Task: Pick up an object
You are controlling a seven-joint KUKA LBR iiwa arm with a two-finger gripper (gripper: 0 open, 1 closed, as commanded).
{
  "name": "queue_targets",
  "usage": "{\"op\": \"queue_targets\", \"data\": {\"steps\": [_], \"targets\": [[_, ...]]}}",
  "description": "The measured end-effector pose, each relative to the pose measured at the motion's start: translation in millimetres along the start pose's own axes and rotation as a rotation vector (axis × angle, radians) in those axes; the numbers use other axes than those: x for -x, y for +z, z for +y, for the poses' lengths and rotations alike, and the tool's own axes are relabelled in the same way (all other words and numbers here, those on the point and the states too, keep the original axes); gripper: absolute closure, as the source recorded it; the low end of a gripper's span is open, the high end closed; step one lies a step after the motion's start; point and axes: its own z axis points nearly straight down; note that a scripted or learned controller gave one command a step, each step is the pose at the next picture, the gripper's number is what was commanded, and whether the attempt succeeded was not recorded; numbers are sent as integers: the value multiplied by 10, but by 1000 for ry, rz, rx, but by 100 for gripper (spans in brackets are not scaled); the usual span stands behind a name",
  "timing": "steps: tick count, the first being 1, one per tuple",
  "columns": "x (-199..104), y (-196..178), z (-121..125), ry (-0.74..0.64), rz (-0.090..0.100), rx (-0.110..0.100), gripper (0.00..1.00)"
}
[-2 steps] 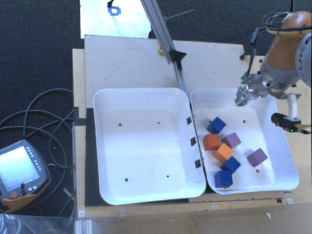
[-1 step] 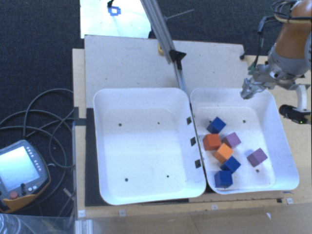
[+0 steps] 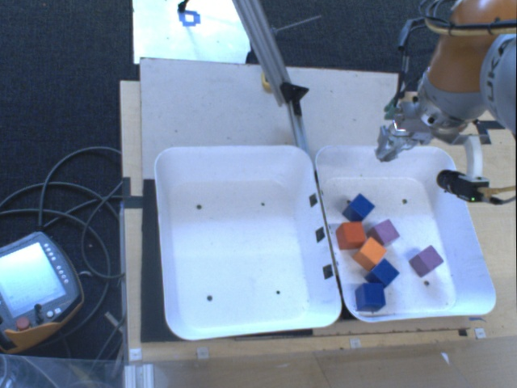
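Bright blocks in white bins on a pale tan surface (image 3: pixel 210 103)

The right bin (image 3: pixel 472 249) is white and carries three blue blocks (image 3: pixel 359 208) (image 3: pixel 383 272) (image 3: pixel 370 297), two purple blocks (image 3: pixel 385 232) (image 3: pixel 426 260), a red-orange block (image 3: pixel 350 235) and a lighter orange block (image 3: pixel 371 253). The left bin (image 3: pixel 242 164) is white with a few small dark dots. The arm (image 3: pixel 472 47) is grey with an orange band, and its hand (image 3: pixel 390 147) is metallic grey. The floor (image 3: pixel 56 71) is dark blue-grey carpet with black cables (image 3: pixel 73 192). The pendant (image 3: pixel 32 289) is grey, with a pale screen and an orange edge.

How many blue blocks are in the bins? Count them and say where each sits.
3, all in the right bin: one blue block at the cluster's top, a second below the orange one, a third nearest the front rim. None looks hidden.
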Motion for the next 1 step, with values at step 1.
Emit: {"op": "queue_targets", "data": {"steps": [1], "targets": [[-525, -86, 29, -1, 1, 0, 100]]}}
